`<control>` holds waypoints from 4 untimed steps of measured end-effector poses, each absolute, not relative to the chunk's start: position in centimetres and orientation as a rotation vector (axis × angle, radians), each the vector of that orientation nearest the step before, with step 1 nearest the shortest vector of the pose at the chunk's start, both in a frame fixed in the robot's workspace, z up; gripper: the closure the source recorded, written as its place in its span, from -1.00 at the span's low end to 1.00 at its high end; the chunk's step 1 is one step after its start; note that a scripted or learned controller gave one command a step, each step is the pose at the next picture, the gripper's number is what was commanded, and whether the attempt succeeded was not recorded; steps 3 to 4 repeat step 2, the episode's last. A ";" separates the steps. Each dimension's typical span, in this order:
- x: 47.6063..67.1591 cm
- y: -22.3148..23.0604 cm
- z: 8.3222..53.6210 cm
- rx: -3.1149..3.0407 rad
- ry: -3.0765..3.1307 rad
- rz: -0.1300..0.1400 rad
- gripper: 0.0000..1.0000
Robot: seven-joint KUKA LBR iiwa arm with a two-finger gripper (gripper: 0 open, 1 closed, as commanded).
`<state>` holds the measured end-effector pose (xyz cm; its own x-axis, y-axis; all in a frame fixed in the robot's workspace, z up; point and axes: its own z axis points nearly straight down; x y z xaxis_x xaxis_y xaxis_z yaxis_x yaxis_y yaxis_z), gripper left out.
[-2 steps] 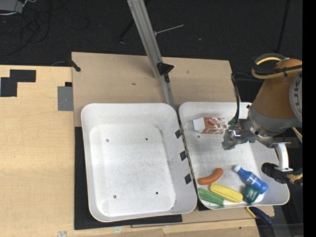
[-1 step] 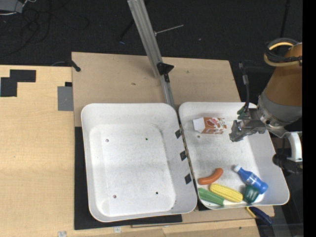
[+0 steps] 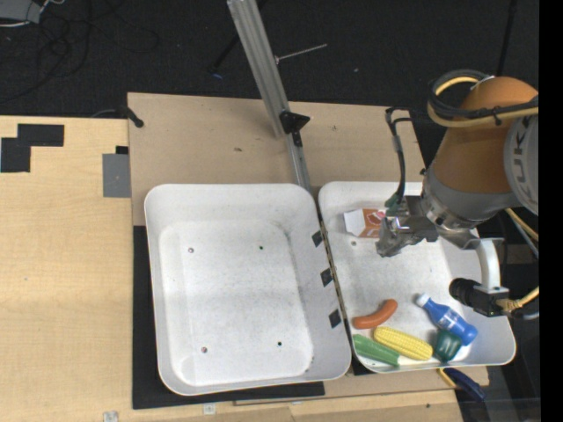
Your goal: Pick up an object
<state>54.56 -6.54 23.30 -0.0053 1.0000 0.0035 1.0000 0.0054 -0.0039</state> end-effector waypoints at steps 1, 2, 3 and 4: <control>53.0 -1.5 23.9 -2.212 -2.223 0.002 1.00; 52.5 4.3 22.5 -2.212 -2.222 0.004 1.00; 52.5 4.3 22.5 -2.212 -2.222 0.004 1.00; 52.5 4.3 22.5 -2.212 -2.222 0.004 1.00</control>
